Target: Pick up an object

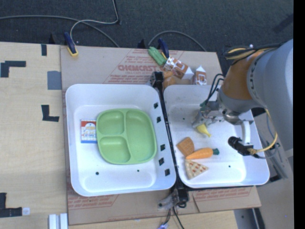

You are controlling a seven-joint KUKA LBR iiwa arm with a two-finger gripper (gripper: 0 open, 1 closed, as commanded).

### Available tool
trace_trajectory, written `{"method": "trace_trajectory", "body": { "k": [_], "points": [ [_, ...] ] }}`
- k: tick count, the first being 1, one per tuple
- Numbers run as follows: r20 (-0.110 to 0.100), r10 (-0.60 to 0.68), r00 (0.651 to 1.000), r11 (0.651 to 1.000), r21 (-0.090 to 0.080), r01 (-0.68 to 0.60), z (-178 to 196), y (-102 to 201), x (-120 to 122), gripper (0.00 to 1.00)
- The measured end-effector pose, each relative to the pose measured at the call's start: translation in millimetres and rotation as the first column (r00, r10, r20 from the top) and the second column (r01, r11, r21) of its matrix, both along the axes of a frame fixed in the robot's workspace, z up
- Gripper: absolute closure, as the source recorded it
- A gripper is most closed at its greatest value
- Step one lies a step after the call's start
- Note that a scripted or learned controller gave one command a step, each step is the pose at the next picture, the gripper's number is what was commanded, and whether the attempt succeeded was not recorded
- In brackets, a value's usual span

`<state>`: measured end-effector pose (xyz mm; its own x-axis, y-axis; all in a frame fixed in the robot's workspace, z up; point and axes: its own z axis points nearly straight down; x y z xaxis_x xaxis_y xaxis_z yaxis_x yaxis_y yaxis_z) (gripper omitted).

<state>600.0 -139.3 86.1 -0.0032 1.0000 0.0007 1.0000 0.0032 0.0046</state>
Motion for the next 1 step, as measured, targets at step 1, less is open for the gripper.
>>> {"method": "trace_trajectory", "body": {
  "k": [1],
  "points": [
    [-0.004,-0.001,1.0,1.0,0.0,0.001,98.5,73.2,-32.5,1.0]
  ]
}}
